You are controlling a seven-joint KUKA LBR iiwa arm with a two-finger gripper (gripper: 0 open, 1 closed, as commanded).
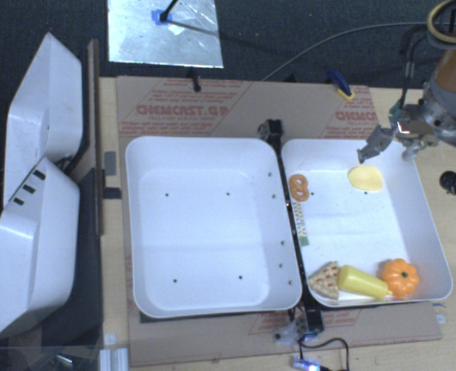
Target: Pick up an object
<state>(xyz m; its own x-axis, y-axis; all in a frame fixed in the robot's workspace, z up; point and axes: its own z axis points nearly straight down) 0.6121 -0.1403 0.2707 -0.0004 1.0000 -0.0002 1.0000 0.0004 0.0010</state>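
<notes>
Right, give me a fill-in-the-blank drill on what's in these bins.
1. The claw hovers over the ___ bin.
2. The small pumpkin is colored ___.
3. The pretzel lies near the wall shared with the ___ bin.
4. The pale yellow disc lies nearest the ___.

Missing words: right; orange; left; claw

white bins (205,161), orange pumpkin (399,277), yellow disc (365,178), orange pretzel (298,186)

A shiny metal sheet (165,20) lay on dark carpet beyond the bench, two white housings (35,184) stood at the left, and a blue-and-yellow clamp (341,85) sat on the printed cardboard (212,107).
</notes>
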